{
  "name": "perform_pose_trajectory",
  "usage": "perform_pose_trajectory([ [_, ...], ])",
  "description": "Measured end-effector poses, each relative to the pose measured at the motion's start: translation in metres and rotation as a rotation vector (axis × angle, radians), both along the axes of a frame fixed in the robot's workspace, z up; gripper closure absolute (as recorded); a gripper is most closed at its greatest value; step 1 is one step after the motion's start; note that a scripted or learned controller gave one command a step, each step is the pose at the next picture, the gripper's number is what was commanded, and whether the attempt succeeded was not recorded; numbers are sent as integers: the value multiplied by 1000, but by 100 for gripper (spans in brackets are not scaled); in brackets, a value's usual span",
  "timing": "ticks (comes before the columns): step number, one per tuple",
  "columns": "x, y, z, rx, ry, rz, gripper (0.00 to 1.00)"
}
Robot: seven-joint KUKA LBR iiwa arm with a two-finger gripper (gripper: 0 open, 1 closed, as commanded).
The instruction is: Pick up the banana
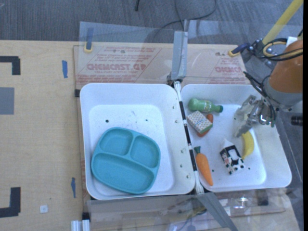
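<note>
The yellow banana (248,144) lies in the right bin (274,174), close to its right wall. My gripper (249,121) hangs just above and slightly left of the banana's upper end, fingers spread open with nothing between them. The grey arm with its orange band comes in from the right edge.
Also in the right bin: a green bottle (204,105), a small box (199,122) over something red, a carrot (204,167) by the left wall, a black-and-white toy (231,159) just left of the banana. The left bin (96,100) holds a teal divided plate (126,160).
</note>
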State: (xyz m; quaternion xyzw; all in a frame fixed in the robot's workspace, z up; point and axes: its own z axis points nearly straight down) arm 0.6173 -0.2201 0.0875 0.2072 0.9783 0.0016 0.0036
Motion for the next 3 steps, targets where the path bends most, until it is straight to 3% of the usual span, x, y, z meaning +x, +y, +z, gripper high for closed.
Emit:
perform_pose_trajectory([
  [1, -21, -2, 0, -5, 0, 396, 0],
  [2, -18, -3, 14, -8, -13, 391, 100],
  [3, 30, 1, 0, 3, 2, 480, 100],
])
